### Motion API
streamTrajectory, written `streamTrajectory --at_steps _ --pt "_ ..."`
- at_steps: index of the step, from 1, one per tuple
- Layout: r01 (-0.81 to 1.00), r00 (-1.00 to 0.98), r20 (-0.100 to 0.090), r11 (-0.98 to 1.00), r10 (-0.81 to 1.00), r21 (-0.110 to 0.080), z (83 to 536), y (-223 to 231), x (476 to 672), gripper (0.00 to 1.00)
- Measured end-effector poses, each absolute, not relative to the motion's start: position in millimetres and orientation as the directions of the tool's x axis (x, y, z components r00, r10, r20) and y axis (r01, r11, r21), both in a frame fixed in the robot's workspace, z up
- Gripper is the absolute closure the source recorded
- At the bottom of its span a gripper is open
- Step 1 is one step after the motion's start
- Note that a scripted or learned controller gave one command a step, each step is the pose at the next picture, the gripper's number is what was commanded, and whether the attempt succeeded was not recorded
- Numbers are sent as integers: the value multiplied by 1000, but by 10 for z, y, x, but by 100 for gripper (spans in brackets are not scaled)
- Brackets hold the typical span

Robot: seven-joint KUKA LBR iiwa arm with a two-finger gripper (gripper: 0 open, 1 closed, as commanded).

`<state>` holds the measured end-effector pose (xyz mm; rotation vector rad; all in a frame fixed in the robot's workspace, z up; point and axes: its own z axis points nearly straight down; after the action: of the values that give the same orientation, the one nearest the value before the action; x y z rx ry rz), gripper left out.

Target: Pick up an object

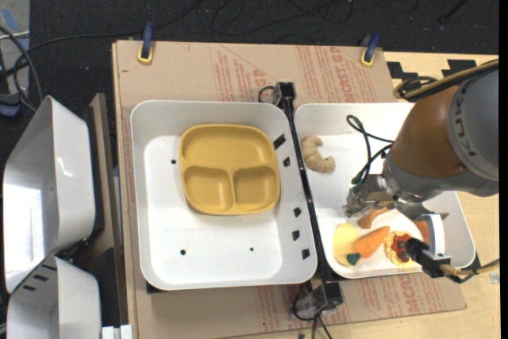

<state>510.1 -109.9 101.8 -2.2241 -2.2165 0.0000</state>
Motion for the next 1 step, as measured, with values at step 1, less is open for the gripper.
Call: streamTrajectory --at_steps 1 --pt "1000 -3 -1 3 1000 5 1636 -1052 5083 100"
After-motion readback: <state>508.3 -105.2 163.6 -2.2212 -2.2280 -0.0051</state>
